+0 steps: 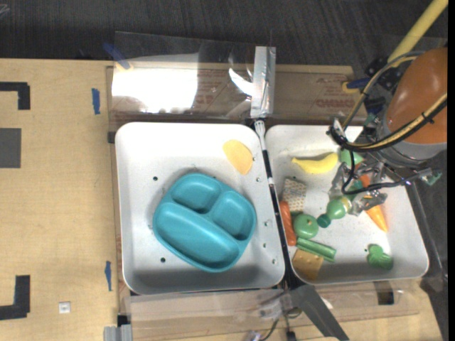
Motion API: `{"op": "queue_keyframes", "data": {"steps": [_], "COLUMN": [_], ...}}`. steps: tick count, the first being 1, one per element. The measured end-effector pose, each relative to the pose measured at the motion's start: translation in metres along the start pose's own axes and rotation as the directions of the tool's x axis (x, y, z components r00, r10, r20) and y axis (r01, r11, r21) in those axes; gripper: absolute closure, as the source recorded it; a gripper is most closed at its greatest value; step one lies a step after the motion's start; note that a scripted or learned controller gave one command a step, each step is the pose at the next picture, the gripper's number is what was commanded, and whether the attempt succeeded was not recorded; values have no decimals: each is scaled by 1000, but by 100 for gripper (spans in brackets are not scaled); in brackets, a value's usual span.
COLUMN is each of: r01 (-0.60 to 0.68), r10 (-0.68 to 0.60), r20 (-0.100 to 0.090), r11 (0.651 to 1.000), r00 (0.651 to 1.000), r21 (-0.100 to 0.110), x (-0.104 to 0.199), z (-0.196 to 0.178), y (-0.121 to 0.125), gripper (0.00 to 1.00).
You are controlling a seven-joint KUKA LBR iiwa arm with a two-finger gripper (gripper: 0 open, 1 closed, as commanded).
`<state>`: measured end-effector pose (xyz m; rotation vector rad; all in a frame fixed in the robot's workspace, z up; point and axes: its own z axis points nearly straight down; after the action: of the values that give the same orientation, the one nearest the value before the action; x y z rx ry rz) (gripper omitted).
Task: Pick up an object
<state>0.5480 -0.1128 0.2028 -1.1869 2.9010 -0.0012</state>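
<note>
Several toys (323, 222) crowding right bin (416, 251), fingers (355, 190) perhaps above

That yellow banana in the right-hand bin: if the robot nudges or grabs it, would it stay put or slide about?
The banana looks like smooth, glossy toy plastic, so it is probably light and stiff, and may slide on the white bin floor when pushed. Its curved shape suggests it could rock or spin rather than roll away. The rounded surface might slip from a pinch unless gripped across its narrow middle.

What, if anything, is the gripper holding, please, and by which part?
It cannot be told: the gripper sits low in the right white bin, among cables and toy food.
</note>
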Motion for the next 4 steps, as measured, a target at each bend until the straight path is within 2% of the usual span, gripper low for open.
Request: {"op": "queue_keyframes", "data": {"steps": [1,2,3,4], "r01": [151,190,369,703], "r10": [-151,-190,-369,-703], "r20": [0,-1,3,1], "r11": [989,982,929,711], "r00": [989,982,929,711], "r21": [-3,-4,13,2], "x": [-35,-27,25,18], "z": [54,70,97,16], "y": [-29,-10,40,76], "gripper": [100,100,100,100]}}
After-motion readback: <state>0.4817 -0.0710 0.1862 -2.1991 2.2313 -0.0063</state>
